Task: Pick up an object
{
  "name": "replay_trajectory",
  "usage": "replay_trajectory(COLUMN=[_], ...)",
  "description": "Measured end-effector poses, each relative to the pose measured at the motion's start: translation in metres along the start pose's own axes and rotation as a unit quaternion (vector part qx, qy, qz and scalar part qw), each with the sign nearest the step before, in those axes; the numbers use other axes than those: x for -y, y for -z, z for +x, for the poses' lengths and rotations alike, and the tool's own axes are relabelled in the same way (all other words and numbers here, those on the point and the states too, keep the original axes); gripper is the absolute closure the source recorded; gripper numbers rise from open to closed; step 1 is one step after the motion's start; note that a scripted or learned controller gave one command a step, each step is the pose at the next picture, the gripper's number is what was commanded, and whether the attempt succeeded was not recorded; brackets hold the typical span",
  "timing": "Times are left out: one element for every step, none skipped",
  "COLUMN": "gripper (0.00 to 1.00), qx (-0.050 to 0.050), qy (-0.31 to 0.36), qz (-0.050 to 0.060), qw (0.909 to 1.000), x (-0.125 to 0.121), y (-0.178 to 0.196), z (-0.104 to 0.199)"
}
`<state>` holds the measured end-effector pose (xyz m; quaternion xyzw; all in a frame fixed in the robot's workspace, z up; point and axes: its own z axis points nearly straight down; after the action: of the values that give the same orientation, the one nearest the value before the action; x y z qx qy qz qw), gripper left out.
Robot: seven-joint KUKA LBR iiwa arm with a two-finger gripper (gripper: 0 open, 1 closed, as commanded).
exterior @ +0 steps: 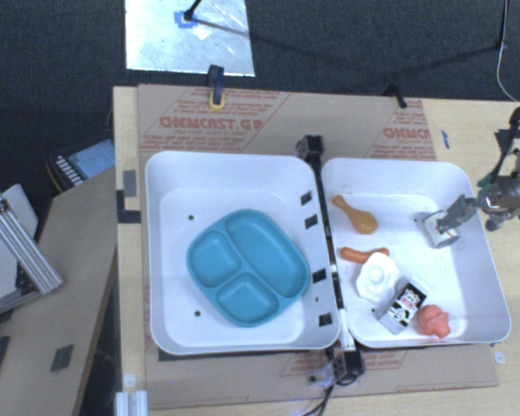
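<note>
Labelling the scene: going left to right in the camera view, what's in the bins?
Blue divided tray → orange drumstick toy → white fried-egg toy → black-and-white carton → pink toy → pincer

A teal divided plastic plate (247, 267) sits in white, near an orange drumstick toy (355, 215), a black-and-white spotted carton (402, 308) and a pink lump (433, 321).

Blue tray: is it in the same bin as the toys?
No, the blue tray lies alone in the left bin; the toys are in the right bin.

A blue divided plate (247, 268) (three compartments) lies in the left bin (169, 180).
</note>
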<state>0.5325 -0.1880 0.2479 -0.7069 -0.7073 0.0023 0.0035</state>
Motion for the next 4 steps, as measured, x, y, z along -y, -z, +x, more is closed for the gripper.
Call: replay_trajectory(gripper=[0.0, 0.0, 0.0, 0.0], qx=[0.001, 0.0, 0.001, 0.0], qy=[0.001, 0.0, 0.0, 0.0], qz=[-0.005, -0.003, -0.003, -0.003], qw=[1.0, 1.0, 1.0, 1.0], x=[-0.002, 0.0, -0.001, -0.003], y=[0.005, -0.056, -0.099, -0.16], z=[0.0, 0.006, 0.002, -0.004])
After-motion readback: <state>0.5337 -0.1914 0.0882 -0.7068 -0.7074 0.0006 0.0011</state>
